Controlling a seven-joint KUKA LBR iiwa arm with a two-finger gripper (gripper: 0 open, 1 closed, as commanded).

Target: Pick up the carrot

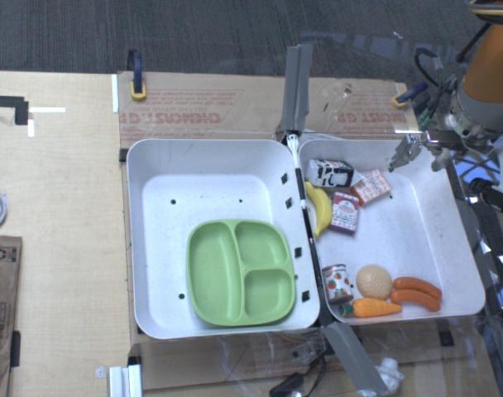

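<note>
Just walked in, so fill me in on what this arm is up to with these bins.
The grey arm with the orange band is parked over the far right corner of the right white bin, with its end effector above the rim and nothing in it. Its target, the small orange carrot, lies untouched at the bin's near edge, beside a round beige ball and an orange-red sausage-shaped toy. The left white bin holds a green divided plastic plate.
</note>
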